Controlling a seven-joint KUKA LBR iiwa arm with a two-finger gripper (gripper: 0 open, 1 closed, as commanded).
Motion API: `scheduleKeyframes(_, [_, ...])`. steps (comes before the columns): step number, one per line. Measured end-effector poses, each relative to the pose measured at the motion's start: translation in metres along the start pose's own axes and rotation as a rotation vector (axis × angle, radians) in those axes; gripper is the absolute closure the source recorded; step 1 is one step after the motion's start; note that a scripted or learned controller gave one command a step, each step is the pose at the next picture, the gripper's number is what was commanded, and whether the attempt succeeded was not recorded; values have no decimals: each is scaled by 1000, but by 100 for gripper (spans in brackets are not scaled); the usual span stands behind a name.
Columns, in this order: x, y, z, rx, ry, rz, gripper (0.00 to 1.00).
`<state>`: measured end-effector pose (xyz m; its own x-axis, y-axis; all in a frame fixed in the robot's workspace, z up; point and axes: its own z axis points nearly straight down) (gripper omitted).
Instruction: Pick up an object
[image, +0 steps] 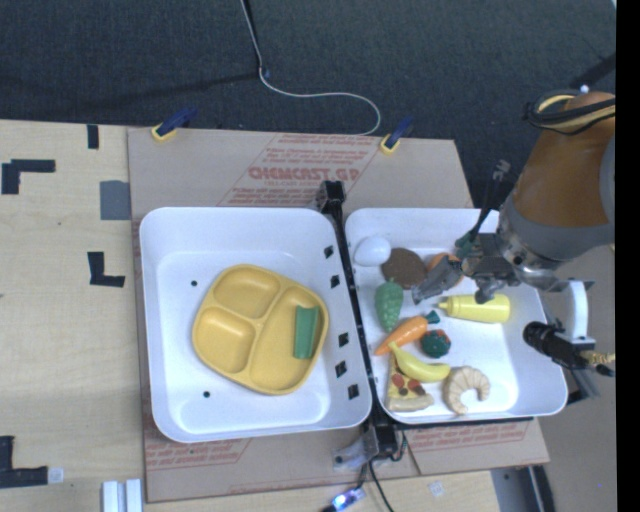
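Pincer (462, 283) low over right bin (535, 400), above yellow bottle (478, 309); finger state impossible to tell. Brown item (404, 266) partly hidden, identity unclear.

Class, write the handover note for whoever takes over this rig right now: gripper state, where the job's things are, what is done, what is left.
Gripper: low over the right bin, beside the yellow bottle; whether it is open or shut is unclear, and nothing is seen held.
Right bin: white egg, brown piece, carrot, banana, croissant, pizza slice.
Left bin: yellow divided plate with a green piece on it.
Done: nothing lifted.
Left: grasp one object and raise it.
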<state>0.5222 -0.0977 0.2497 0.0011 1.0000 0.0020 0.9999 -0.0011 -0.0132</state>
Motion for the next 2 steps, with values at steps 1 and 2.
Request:
scheduleKeyframes(1, [0, 2, -5, -12, -2, -3, 0])
scheduleKeyframes(2, [7, 1, 57, -4, -1, -2, 0])
